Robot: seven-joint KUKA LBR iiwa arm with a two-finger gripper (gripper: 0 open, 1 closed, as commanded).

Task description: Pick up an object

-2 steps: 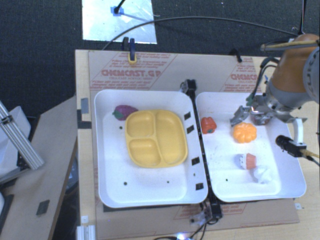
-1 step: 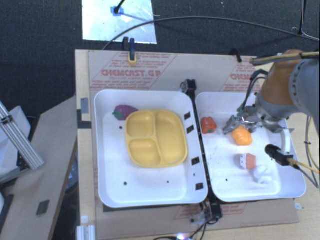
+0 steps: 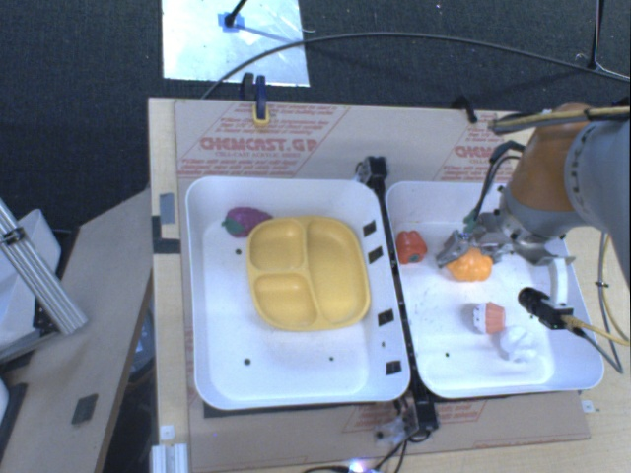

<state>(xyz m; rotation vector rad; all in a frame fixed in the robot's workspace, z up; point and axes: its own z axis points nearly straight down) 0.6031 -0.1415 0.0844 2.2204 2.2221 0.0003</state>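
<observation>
In the right bin (image 3: pixel 582 368), my gripper (image 3: pixel 461 252) hangs low over the upper middle. An orange rounded object (image 3: pixel 472 267) lies directly beneath it, touching or nearly touching its tip. To the left, near the bin's left wall, lies a red-orange pepper-like piece (image 3: pixel 410 246). Toward the front are a small orange-and-white piece (image 3: pixel 489 316) and a white crumpled piece (image 3: pixel 518 343).
The left bin (image 3: pixel 222 363) holds a yellow divided plate (image 3: pixel 306 269) and a small purple object (image 3: pixel 245 221) at its back left. A black clip strip (image 3: pixel 386 264) runs between the two bins. The grey arm with its orange band (image 3: pixel 552 170) comes in from the right.
</observation>
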